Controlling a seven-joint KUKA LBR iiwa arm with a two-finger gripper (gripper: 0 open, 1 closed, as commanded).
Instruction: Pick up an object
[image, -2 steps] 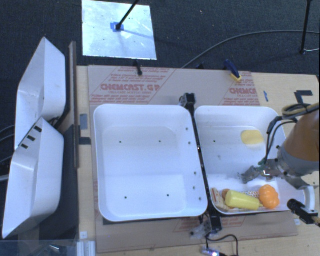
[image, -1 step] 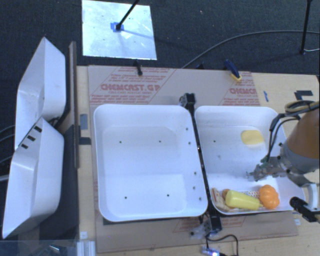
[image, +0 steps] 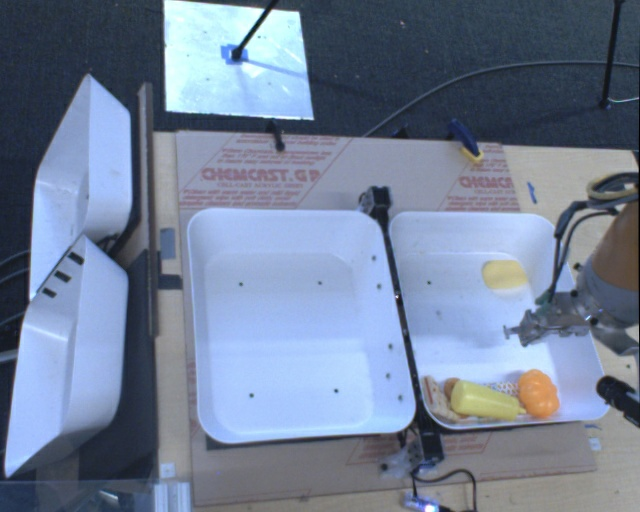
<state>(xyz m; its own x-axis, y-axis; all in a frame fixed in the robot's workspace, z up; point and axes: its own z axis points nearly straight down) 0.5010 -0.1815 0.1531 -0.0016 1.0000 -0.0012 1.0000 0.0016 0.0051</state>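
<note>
1. I am watching the gripper (image: 528, 331) hanging over the right bin (image: 452, 256); I cannot tell how it is set.
2. A pale yellow block (image: 504, 274) is lying just up-left of it, long axis across the bin.
3. Below it, a yellow tube (image: 483, 400) is pointing sideways along the near wall, touching an orange ball (image: 540, 392).
</note>
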